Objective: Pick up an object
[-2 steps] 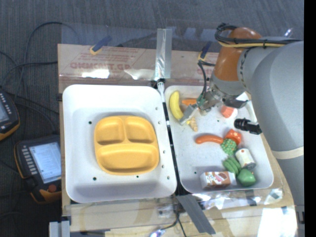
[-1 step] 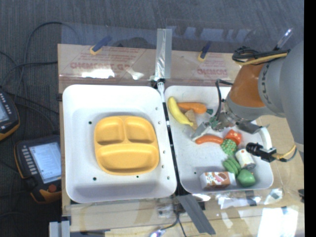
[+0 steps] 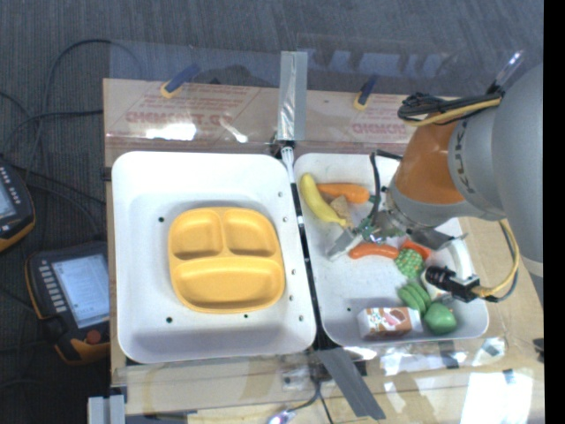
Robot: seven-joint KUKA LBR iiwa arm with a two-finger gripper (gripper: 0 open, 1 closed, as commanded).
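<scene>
Camera view, my listing from the remote station:

1. Left bin (image 3: 132,184): 1 yellow divided tray (image 3: 227,257), lying flat in the middle.
2. Right bin (image 3: 340,321): banana (image 3: 318,200) near the left wall; carrot (image 3: 346,192) just beside it; red pepper (image 3: 374,251) mid-bin; green toys (image 3: 422,303) and a small carton (image 3: 387,321) toward the near edge.
3. End effector (image 3: 366,230): down in the right bin, between banana and red pepper. I cannot tell its finger state.
</scene>
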